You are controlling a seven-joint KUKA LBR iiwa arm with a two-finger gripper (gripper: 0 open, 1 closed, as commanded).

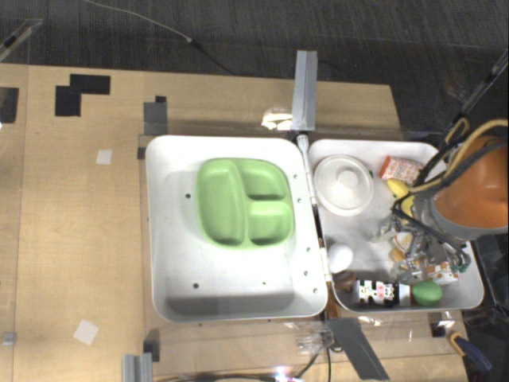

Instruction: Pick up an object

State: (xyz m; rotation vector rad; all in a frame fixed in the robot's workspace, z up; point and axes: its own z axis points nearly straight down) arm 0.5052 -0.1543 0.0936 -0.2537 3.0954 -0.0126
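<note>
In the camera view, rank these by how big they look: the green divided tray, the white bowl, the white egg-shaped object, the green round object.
1. green divided tray
2. white bowl
3. green round object and white egg-shaped object look about alike; I won't rank them.

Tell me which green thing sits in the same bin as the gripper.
The small green ball, at the right bin's front edge near the gripper. The green divided plate lies in the left bin.

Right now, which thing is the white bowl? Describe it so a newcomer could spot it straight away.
Find the right bin, the one the arm reaches into. The white bowl sits in its far left corner, beside the wall shared with the left bin. It is the big round white dish, far larger than the small white ball nearer the camera.
</note>
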